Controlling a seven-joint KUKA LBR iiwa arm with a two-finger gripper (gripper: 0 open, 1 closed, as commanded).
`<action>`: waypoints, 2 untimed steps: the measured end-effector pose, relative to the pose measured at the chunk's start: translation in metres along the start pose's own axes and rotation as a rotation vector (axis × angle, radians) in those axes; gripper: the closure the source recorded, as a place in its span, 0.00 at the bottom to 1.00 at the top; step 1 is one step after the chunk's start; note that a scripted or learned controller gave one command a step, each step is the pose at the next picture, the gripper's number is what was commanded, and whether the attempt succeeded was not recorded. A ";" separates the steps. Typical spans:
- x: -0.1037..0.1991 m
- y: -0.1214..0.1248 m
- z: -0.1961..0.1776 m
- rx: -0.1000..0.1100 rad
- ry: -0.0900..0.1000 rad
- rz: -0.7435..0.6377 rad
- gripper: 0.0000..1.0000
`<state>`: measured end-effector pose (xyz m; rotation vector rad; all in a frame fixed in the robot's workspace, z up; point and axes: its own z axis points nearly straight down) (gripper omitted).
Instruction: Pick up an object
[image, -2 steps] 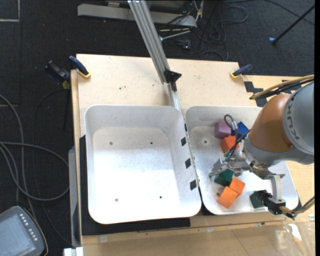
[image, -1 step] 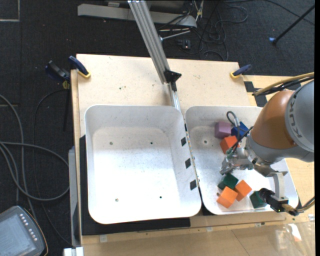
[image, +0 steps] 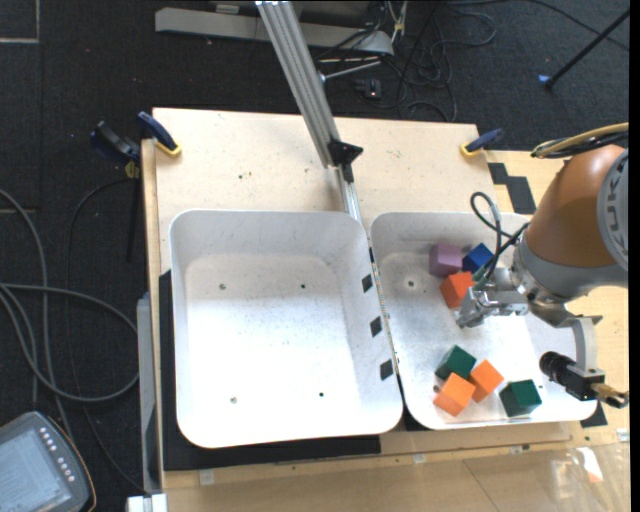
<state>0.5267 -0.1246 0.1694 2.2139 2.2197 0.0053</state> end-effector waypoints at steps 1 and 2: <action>0.009 0.007 -0.053 0.000 0.000 -0.002 1.00; 0.009 0.008 -0.067 0.004 0.001 -0.001 1.00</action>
